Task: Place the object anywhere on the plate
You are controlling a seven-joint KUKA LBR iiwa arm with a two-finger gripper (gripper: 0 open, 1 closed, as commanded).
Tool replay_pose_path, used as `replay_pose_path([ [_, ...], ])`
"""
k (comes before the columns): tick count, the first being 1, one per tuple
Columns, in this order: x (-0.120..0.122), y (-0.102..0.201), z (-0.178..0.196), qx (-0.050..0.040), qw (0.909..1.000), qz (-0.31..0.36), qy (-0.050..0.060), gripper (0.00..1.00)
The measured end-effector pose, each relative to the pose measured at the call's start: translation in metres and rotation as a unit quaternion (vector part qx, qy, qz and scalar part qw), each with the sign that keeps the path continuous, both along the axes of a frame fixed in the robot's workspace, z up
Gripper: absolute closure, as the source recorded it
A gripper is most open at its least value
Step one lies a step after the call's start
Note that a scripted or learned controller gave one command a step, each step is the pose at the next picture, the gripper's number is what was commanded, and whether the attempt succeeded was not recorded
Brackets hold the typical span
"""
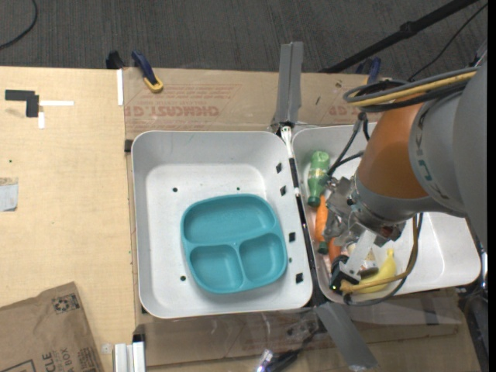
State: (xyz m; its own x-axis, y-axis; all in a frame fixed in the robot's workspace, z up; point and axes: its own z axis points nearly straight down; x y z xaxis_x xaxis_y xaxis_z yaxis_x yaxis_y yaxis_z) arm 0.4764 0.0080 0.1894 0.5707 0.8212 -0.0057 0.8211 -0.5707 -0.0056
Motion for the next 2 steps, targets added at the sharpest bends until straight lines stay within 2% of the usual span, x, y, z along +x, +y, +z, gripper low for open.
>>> replay_pose_path([
  [1, 0.0, 0.005, 0.0, 0.001, 0.9923, 0.124, 0.0, 1.0],
  [2, 0.001, 0.089, 0.014, 0.0006, 0.9852, 0.171, -0.002, 1.0],
])
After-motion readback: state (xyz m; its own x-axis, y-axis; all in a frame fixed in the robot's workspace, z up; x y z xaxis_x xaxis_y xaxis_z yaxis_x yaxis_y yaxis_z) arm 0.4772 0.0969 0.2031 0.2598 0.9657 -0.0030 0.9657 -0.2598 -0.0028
